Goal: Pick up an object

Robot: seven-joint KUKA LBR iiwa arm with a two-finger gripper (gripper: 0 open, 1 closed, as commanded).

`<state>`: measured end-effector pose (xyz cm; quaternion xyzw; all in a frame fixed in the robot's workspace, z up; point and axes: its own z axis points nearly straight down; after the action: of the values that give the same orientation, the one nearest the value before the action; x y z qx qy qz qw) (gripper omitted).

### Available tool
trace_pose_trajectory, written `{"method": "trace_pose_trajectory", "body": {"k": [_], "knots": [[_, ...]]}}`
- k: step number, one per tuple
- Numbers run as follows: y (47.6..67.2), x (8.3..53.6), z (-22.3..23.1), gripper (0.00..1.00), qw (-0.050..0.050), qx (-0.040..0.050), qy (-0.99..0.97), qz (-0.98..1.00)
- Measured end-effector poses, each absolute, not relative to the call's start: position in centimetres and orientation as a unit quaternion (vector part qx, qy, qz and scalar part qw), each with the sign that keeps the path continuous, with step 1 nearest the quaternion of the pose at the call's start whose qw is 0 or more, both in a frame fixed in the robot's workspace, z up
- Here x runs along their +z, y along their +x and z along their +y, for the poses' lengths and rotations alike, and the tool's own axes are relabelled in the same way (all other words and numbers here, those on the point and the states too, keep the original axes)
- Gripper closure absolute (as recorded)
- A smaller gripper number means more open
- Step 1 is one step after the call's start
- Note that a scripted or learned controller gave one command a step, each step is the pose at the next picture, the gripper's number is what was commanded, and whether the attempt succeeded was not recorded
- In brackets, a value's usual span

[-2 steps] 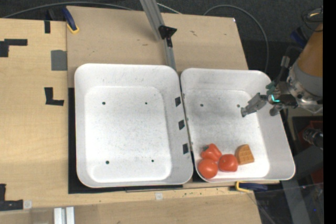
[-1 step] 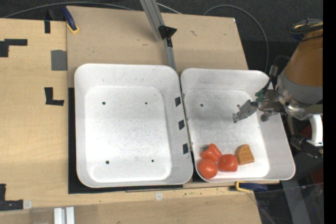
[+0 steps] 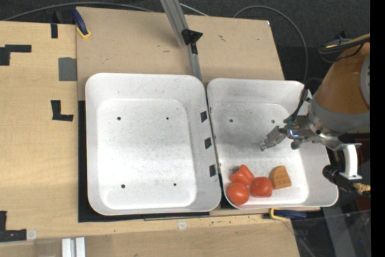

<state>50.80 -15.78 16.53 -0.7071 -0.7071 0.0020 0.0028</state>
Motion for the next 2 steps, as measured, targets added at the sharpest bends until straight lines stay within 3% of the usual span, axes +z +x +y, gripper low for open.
{"method": "trace_pose_trajectory", "body": {"k": [1,2], "knots": [[50.2,11.0,-14.7,0.0,0.003,0.0019,-0.707,-0.708],[50.3,12.3,-14.8,1.0,0.002,0.001,-0.706,-0.708]]}}
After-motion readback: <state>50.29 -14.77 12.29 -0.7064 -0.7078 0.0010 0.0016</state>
